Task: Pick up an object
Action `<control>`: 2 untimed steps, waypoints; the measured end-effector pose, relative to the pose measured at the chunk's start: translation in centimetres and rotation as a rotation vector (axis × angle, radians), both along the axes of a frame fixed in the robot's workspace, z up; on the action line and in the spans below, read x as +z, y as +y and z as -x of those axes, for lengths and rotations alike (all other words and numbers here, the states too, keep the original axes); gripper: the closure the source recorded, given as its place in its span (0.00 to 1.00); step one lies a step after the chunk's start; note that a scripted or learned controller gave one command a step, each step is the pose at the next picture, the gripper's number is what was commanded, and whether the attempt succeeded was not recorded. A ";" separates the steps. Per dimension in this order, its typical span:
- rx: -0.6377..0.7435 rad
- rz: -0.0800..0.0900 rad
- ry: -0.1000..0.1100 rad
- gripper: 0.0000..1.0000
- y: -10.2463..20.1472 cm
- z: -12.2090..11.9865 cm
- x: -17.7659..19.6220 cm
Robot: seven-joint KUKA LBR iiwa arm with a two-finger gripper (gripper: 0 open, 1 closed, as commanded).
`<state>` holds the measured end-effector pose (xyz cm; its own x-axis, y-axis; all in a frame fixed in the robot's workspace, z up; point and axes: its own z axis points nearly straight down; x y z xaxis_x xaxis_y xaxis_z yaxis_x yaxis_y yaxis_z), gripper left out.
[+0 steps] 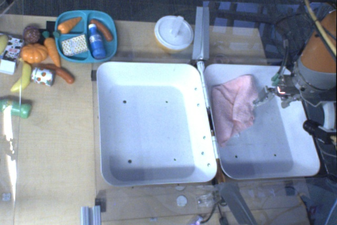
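Dark carpet lies behind a pale wooden bench (52, 166) that bears two shallow white bins side by side.

Camera view: the gripper (261, 98) reaches in from the right, over the right bin (295, 160). Its tip sits at the right edge of a pink cloth (234, 105), which lies crumpled against that bin's left wall. Whether the jaws are wide or narrow cannot be told; the tip is too small and blurred. No cloth is visibly between them, so a hold cannot be confirmed. The placement suggests an approach to the cloth's nearest fold.

The left bin (152, 124), well beyond the cloth from the jaws, holds nothing. Farther the same way, a blue divided tray (108, 23) holds toy food and a small bottle. A white lidded cup (174, 32) stands behind the bins.
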<state>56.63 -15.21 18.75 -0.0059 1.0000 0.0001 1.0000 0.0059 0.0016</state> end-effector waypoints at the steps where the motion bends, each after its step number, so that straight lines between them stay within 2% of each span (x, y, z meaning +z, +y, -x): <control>1: 0.128 0.000 0.000 0.00 3.7 -1.9 -8.6; 2: 0.240 0.003 -0.011 0.00 4.4 -2.7 -9.6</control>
<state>59.38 -10.83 9.11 -0.2431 0.9700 -0.0045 0.9699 0.2432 0.0124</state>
